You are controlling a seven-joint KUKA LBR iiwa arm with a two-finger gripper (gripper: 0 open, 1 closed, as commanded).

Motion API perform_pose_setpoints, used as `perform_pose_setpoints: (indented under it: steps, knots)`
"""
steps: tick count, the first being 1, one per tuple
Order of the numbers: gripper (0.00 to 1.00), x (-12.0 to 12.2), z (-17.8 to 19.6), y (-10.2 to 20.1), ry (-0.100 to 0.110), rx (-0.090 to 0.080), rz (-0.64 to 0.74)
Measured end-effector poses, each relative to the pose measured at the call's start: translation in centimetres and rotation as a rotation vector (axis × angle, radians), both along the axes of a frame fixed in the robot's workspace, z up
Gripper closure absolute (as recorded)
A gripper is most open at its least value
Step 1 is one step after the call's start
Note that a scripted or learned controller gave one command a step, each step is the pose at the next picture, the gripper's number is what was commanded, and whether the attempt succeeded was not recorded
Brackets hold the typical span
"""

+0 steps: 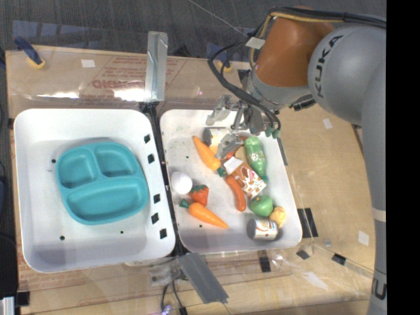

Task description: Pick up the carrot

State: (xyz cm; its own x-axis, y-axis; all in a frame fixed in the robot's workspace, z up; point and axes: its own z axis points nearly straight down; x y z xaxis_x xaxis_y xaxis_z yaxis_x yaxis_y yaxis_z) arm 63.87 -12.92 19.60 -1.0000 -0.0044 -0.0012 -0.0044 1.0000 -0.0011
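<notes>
Currently the KUKA arm (341,64) reaches in from the right over the right bin (172,143), which sits on the desk (328,176) beside the left bin (26,176) with its teal divided plate (102,182). Pincer (230,133) hangs low at the bin's far end, fingers parted, nothing between them. Two carrots lie here. Upper carrot (207,153) rests just left of and below the pincer tips, long axis diagonal, running from upper left to lower right. Lower carrot (208,216) lies well apart, near the front, beside a strawberry (199,193) and a white egg (181,184). Judgement: the upper carrot is the nearer target; a short shift left and down is needed.
</notes>
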Motion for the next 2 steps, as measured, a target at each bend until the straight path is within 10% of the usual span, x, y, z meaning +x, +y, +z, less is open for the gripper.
perform_pose_setpoints:
  steps: [1, 2]
  knots:
    - [0.00, -0.1, -10.4, -2.0, -0.001, 0.002, 0.129]
    - [1.00, 0.0, -9.2, -1.8, -0.004, 0.000, 0.136]
